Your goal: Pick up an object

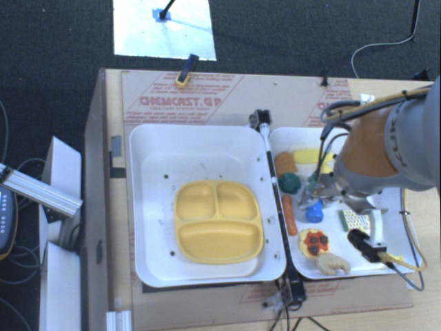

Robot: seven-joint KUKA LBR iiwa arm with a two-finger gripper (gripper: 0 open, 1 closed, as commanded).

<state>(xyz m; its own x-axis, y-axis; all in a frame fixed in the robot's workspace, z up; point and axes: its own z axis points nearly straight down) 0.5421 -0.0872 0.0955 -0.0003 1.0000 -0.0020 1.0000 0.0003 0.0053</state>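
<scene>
The right bin (396, 257) holds several small objects. A blue object (314, 213) lies near its middle, and my gripper (314, 197) hangs directly over it, coming down from the grey and orange arm (375, 150). The gripper's tip hides the blue object's top edge, so I cannot tell whether they touch. A dark green piece (289, 182) sits just left of the gripper. An orange piece (285, 163) and a yellow piece (305, 157) lie behind it. A red sausage-like stick (290, 216) lies along the bin's left wall.
A pizza-like slice (315, 243) and a beige lump (333, 263) lie near the right bin's front. A white and green checkered item (353, 219) sits to the right of the blue object. The left bin (148, 164) holds a yellow divided plate (218, 221).
</scene>
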